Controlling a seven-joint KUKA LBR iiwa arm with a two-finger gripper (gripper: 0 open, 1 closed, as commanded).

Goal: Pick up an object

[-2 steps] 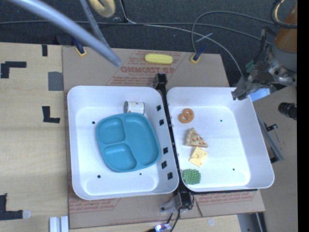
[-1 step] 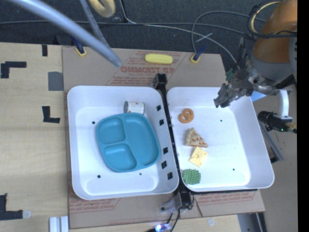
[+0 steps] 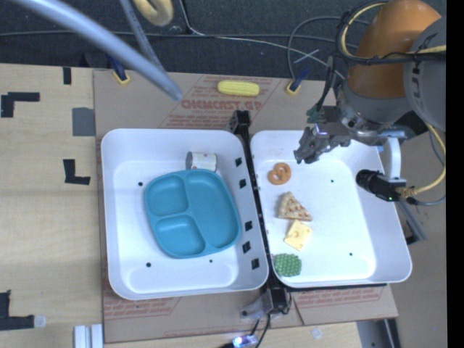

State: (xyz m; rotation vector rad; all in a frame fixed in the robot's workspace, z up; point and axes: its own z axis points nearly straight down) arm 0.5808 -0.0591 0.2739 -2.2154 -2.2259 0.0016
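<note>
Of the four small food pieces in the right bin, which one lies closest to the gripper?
The round orange-brown pretzel, topmost in the row, just below-left of the gripper. The triangular piece, the yellow cheese and the green piece lie farther down.

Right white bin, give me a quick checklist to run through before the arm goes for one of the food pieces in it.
1. Gripper over the right white bin: ok.
2. Gripper free of any object: cannot tell.
3. Small brown pretzel lying apart from the tan triangular cracker: ok.
4. Yellow cheese wedge clear of the cracker: not ok, they touch.
5. Green round piece away from the bin wall: not ok, it lies near the front left corner.
</note>
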